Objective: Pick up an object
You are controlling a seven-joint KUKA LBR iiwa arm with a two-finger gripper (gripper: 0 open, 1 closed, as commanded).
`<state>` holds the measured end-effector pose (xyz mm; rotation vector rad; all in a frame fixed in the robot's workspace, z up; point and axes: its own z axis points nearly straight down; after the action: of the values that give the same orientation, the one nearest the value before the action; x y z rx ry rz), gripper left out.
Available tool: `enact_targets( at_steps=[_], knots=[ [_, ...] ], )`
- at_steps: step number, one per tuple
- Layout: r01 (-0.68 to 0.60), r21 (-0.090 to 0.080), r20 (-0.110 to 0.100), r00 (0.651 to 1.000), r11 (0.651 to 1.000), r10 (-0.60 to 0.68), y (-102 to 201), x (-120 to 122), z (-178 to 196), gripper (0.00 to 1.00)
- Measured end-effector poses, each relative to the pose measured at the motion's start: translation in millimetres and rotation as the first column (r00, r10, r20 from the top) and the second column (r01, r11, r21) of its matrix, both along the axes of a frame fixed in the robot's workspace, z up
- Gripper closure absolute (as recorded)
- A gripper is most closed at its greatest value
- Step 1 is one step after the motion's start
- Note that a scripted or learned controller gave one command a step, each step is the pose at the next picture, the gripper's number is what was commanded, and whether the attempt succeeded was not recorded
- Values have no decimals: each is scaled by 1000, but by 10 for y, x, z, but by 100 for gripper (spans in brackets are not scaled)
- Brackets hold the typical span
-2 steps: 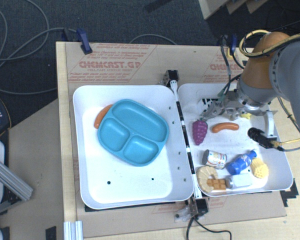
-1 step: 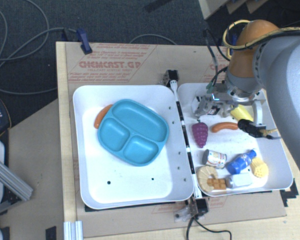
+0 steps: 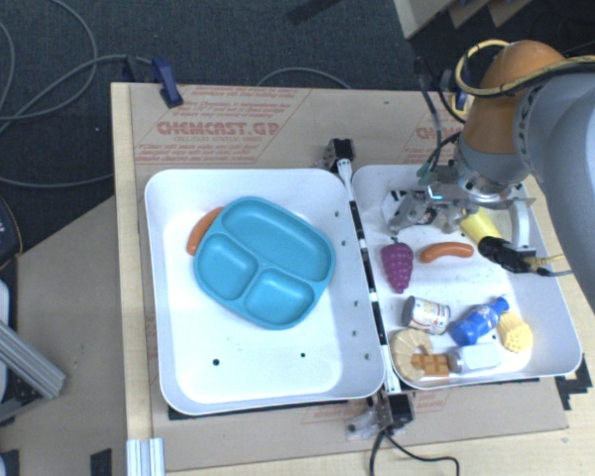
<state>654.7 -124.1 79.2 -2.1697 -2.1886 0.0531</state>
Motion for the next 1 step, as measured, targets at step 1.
enact_targets(
  at_steps=[1],
  knots=[
    [5, -21, 2, 1000, 1000, -5, 106, -11, 3, 0]
  ],
)
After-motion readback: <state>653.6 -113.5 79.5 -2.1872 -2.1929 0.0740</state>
